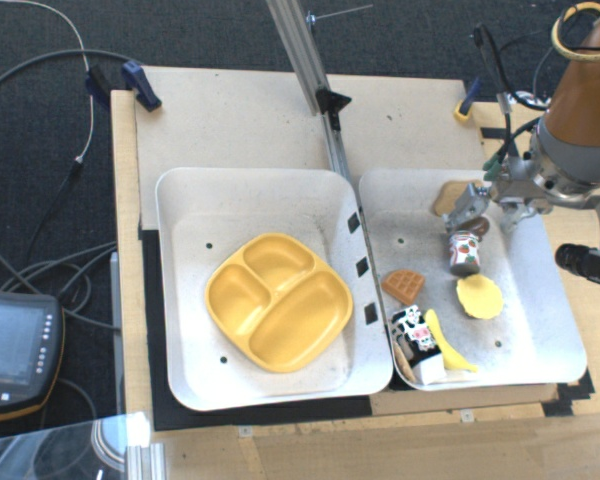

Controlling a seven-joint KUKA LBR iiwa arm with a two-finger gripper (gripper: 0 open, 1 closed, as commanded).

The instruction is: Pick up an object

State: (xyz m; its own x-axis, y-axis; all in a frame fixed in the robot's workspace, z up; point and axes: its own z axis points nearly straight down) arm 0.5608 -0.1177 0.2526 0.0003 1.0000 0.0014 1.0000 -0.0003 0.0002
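Camera view: small red-and-white can [465, 252]

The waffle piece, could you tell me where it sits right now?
The waffle piece lies in the right bin near its left wall, left of the yellow disc and above the cow-patterned carton.

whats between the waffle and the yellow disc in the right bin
Bare bin floor lies between the waffle and the yellow disc in the camera view.

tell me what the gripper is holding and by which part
Cannot be told: the gripper sits just above the small red-and-white can in the right white bin, with no hold visible.
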